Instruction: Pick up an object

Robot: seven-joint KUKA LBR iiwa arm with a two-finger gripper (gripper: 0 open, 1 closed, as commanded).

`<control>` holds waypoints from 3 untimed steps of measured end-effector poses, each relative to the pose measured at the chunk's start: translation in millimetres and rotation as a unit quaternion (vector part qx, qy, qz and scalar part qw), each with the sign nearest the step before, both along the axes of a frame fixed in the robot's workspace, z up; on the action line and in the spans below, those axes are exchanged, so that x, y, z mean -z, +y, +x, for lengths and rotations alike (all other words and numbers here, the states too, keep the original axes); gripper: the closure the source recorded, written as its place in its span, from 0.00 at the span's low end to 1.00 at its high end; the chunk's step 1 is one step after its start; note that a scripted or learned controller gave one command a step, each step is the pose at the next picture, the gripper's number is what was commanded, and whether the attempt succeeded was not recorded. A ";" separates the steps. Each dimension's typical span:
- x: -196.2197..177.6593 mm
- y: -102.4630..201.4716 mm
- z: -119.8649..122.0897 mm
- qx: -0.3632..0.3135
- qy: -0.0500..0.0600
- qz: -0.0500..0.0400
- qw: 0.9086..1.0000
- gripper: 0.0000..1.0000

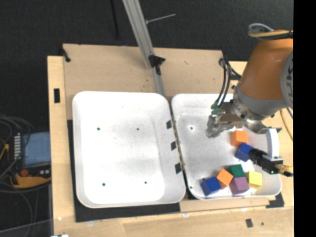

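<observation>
A wooden worktop (113,65) carries two shallow white bins side by side. The left bin (84,147) shows a bare white floor with a few small dark dots. The right bin (190,147) holds a scatter of small coloured blocks, all gathered toward its near right corner.

The arm (266,73), grey with a broad orange band, reaches in from the right and hangs over the right bin. Its end effector (216,127) sits low above the bin's middle, over bare white floor, and nothing can be seen between its tips. Whether it stands wide or narrow cannot be told from this angle, since the metal parts blur together.

Just to the right of the end effector lies an orange block (240,137), apart from it. Touching the orange block on its near side is a blue block (243,152), partly covered by a black fitting of the arm. Nearer the front wall lie five more blocks in a tight cluster: a second blue block (210,185) at the left, a second orange block (224,177) beside it, a green block (237,170) behind, a purple block (240,185) in front, and a yellow block (255,178) at the right end.

A slanted metal pole (140,28) rises from the back of the worktop between the two bins.
</observation>
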State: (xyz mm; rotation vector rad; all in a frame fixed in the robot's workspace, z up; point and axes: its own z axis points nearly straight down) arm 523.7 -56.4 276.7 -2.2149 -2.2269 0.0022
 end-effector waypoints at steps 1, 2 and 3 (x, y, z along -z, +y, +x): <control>-0.1 46.0 16.8 0.000 -0.002 0.000 1.000 1.00; 17.3 92.8 20.5 0.000 0.000 0.000 1.000 1.00; 22.7 147.7 40.8 0.001 -0.001 0.000 1.000 1.00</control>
